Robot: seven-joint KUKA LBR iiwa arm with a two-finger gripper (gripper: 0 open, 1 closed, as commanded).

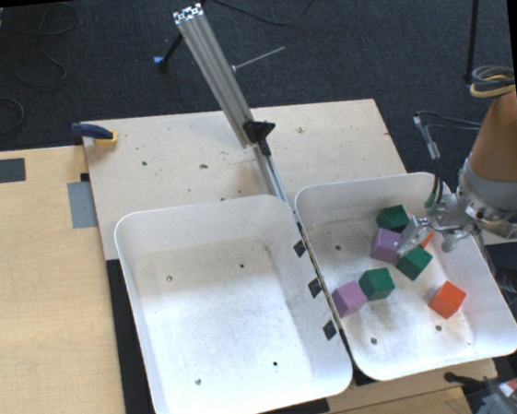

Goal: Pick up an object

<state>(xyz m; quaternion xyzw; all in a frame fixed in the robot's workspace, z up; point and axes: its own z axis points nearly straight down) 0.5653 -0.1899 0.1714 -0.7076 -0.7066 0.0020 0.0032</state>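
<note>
The right bin (496, 337) holds several small blocks. A green block (391, 218) lies at the back with a purple block (386, 244) just in front of it. Another green block (415, 262) sits tilted right under my gripper (423, 235), which reaches in low from the right; whether they touch is unclear. Nearer the divider lie a third green block (377, 283) and a second purple block (349, 298), side by side. An orange block (447, 300) rests alone toward the front right.
The left bin (144, 261) stands beside the right one, with black clips (312, 286) along their shared wall. A slanted aluminium post (220, 76) rises behind the bins. The arm's grey and orange wrist (499, 160) hangs over the right bin's right rim.
</note>
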